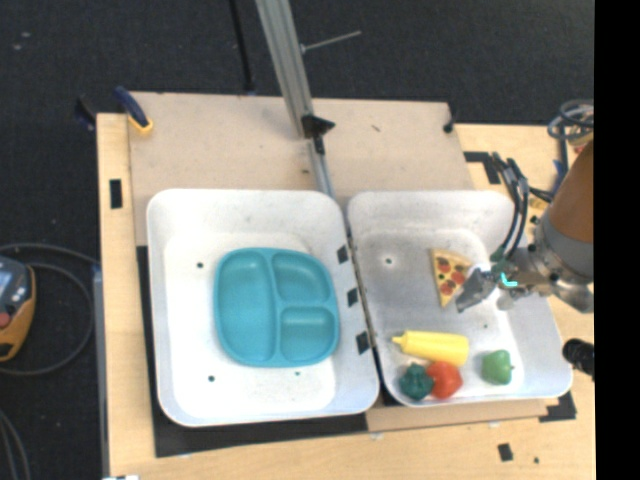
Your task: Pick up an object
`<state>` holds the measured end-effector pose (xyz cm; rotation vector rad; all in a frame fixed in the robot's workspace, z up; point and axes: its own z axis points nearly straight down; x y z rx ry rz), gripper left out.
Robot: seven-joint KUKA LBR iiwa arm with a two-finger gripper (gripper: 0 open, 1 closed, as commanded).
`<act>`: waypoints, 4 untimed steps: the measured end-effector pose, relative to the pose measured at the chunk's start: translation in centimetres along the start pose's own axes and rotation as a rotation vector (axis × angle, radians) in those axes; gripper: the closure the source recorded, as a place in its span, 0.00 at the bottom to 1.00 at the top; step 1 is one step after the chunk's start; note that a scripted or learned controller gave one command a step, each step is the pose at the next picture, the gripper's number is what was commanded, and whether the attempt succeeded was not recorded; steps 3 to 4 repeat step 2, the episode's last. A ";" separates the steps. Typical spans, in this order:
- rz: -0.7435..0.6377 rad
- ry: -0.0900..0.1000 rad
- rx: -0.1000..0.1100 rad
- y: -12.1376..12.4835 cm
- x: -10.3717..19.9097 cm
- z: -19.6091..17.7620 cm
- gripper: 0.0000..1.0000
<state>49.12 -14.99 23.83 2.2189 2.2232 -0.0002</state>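
Note:
In the right bin [420,218] lie a pizza slice toy [450,274], a yellow corn-like piece [433,346], a red tomato [446,379], a dark green vegetable [413,381] and a light green pepper [496,367]. My gripper [483,289] hangs over the right bin's middle right, just to the right of the pizza slice. Its fingers look spread, with nothing between them.
The left bin [180,228] holds a teal divided plate [276,306]. A metal post [290,63] rises behind the bins' shared edge. Cables [515,208] trail from the arm at the right. An orange-and-grey device [14,308] sits off the bench at the left.

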 end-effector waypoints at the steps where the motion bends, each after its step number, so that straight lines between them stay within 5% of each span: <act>1: 0.000 0.000 -0.001 0.0 0.0 -0.1 0.00; 2: 0.002 0.000 0.002 -0.1 -0.2 4.2 0.00; 4: 0.002 0.000 0.002 -0.1 -0.2 4.2 0.00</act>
